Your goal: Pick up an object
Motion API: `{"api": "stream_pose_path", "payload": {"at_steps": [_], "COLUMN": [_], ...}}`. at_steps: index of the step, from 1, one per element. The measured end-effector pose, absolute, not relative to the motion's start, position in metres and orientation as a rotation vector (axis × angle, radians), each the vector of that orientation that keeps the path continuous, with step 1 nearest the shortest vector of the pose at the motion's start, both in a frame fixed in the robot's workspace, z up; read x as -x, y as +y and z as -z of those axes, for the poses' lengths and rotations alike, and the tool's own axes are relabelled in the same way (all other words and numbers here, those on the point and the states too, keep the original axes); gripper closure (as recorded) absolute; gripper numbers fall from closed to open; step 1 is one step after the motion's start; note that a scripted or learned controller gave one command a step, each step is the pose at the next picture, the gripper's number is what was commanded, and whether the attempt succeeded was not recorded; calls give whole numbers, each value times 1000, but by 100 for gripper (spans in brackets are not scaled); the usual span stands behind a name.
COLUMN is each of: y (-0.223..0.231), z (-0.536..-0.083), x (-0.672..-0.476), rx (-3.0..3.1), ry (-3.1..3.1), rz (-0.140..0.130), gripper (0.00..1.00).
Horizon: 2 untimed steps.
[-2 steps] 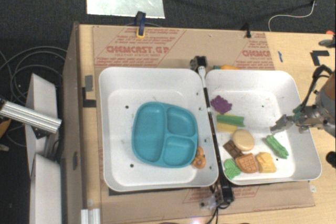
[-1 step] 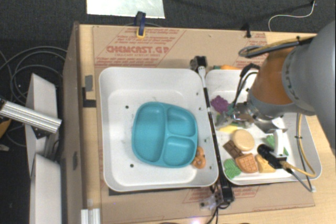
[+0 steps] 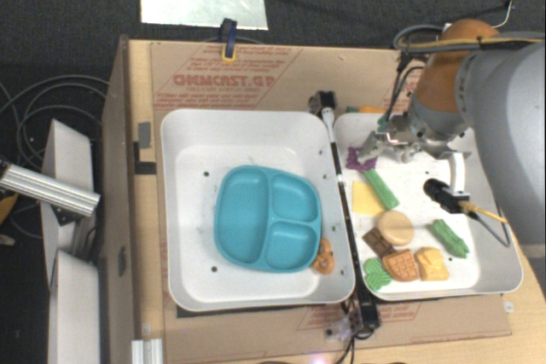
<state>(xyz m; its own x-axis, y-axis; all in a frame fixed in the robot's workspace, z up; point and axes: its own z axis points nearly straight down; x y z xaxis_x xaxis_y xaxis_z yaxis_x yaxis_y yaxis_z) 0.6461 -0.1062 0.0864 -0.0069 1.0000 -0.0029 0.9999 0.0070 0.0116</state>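
Gripper (image 3: 399, 141) sits low over the back of the right bin (image 3: 503, 264), near the purple toy (image 3: 365, 156) and just behind the green pickle-like piece (image 3: 380, 188). Pick one target w/ clear sides, e.g. that green piece, center over it, descend straight, avoid the bin divider. Can't tell gripper state from this angle; nothing visibly gripped.
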Motion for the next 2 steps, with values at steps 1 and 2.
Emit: {"api": "stream_pose_path", "payload": {"at_steps": [1,2], "y": [-86,-96], "z": [-84,-85], "x": [-572,-630], "rx": [-2225,-2211], "ry": [2225,2223], "rz": [3,-6], "gripper": [0,0]}}
